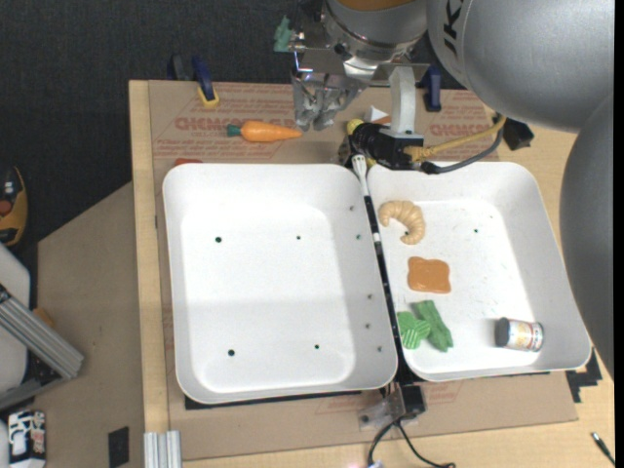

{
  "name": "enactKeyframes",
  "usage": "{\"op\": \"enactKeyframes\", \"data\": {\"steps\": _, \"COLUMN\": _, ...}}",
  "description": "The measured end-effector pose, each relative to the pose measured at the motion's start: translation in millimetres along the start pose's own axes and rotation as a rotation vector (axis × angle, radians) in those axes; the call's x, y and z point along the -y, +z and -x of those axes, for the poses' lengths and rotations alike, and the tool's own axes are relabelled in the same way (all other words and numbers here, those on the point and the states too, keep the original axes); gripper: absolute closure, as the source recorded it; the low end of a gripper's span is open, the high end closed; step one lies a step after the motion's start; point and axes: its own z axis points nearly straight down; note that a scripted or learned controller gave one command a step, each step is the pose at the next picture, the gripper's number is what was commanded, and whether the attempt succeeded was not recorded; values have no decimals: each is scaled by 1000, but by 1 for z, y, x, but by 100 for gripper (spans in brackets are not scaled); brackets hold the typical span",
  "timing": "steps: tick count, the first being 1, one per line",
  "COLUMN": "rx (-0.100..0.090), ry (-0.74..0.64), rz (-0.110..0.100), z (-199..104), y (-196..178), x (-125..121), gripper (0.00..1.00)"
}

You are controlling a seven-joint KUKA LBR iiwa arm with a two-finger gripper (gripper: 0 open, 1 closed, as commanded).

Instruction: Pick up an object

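Observation:
My gripper (318,108) hangs over the cardboard behind the bins, near the back edge of the left bin (195,261). A toy carrot (267,132) lies on the cardboard just to the gripper's left, outside both bins. The right bin (517,222) holds a croissant (405,219), a flat orange piece (428,275), a green ridged piece (425,326) and a small can (518,334) lying on its side. I see nothing in the gripper.
The arm's grey body covers the upper right of the view. Blue clamps (205,81) hold the cardboard at the back edge. Black and yellow cables (409,152) run behind the right bin. A metal rail (39,339) lies at the far left.

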Motion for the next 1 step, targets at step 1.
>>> {"op": "enactKeyframes", "data": {"steps": 1, "rx": 0, "ry": 1, "rz": 1, "z": -63, "y": -48, "x": 24, "gripper": 100}}
